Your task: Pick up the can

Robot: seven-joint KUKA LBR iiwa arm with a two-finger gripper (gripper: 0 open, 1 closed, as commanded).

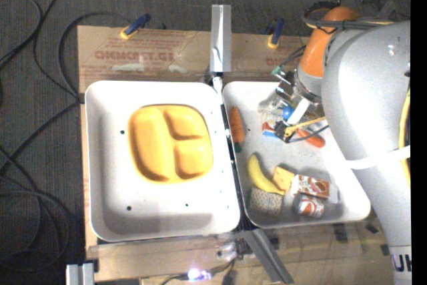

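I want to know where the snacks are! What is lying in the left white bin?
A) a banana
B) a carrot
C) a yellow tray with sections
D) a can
C: the yellow tray with sections lies alone in the middle of the left white bin, while the banana and the carrot lie in the right bin.

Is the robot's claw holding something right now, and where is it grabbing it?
It cannot be told: the gripper sits low over the right bin, its tip hidden in clutter.
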